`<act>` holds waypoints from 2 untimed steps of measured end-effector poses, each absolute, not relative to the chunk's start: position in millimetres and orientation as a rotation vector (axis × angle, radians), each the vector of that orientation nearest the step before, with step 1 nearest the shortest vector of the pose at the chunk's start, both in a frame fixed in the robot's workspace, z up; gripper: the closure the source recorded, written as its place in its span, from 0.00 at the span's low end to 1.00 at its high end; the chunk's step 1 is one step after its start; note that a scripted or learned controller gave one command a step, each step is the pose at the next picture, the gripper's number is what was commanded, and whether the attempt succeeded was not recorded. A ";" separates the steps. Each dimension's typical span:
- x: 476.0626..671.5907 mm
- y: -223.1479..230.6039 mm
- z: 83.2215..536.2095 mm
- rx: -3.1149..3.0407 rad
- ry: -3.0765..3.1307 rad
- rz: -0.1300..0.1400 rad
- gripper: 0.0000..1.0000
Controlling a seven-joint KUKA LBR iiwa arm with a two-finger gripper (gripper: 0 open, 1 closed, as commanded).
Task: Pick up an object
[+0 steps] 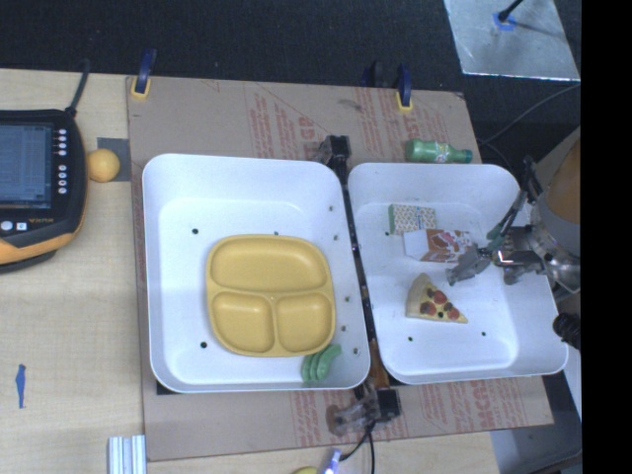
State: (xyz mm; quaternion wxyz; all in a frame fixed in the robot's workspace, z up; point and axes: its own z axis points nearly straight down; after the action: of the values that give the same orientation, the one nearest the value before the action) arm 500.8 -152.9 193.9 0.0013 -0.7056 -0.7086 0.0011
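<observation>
In the right bin, a pizza slice toy [434,301] lies flat near the middle; above it a red-and-white flat item [443,244], perhaps a small packet, lies beside a green patterned card [412,217] towards the back wall

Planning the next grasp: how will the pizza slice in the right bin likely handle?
The pizza slice looks flat and thin, lying flush on the right bin floor, so fingers may struggle to get under it. It probably slides rather than rolls, and seems light.
</observation>
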 end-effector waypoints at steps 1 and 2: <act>533.4 -118.4 90.7 -2.212 -2.225 0.006 0.00; 512.3 -107.7 91.5 -2.215 -2.224 0.005 0.00</act>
State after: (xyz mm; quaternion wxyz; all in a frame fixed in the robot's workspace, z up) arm 512.3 -107.7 91.5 0.0015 -0.7058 -0.7085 0.0014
